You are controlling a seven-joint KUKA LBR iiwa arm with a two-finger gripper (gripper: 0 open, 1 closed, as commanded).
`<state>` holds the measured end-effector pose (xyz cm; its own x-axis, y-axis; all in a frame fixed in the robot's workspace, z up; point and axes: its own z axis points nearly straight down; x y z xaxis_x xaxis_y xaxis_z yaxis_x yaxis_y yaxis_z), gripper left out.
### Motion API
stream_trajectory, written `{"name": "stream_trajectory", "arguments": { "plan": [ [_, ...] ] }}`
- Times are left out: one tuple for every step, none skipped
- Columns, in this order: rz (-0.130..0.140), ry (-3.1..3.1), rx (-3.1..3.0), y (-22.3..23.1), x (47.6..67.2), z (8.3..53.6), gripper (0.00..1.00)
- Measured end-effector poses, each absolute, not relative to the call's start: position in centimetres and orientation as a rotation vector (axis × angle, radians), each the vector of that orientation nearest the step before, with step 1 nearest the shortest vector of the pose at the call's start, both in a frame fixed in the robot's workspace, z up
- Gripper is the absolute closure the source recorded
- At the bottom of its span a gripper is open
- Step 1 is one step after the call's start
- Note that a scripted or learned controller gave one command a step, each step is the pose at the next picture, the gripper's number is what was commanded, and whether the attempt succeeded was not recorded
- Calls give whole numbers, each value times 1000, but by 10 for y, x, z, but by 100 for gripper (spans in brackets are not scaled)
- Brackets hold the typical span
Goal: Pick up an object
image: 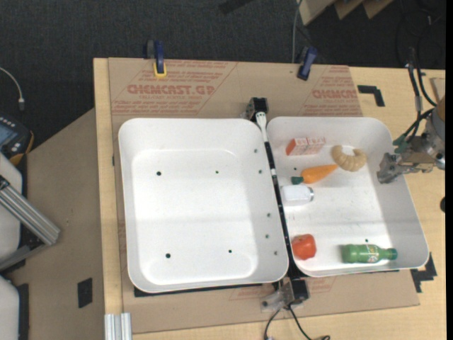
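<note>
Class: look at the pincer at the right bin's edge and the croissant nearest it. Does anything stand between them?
Nothing visible does. The pincer sits over the right bin's right rim, and the croissant lies just to its left with bare bin floor between. The carrot and box lie beyond the croissant.

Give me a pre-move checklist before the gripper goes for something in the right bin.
1. Objects in right bin: croissant, carrot, orange box, tomato, green bottle, small white item: ok.
2. Gripper over the right bin's right rim, near the croissant: ok.
3. Nothing seen between the fingers: ok.
4. Finger opening: cannot tell.
5. Croissant apart from carrot and box: ok.
6. Left bin beside the right one, out of the path: ok.
</note>
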<state>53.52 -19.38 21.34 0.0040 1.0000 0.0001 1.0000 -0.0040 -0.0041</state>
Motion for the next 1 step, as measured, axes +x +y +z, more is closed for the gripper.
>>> {"name": "stream_trajectory", "arguments": {
  "plan": [
    [-4, -2232, -2216, -119, 546, 249, 100]
  ]
}}
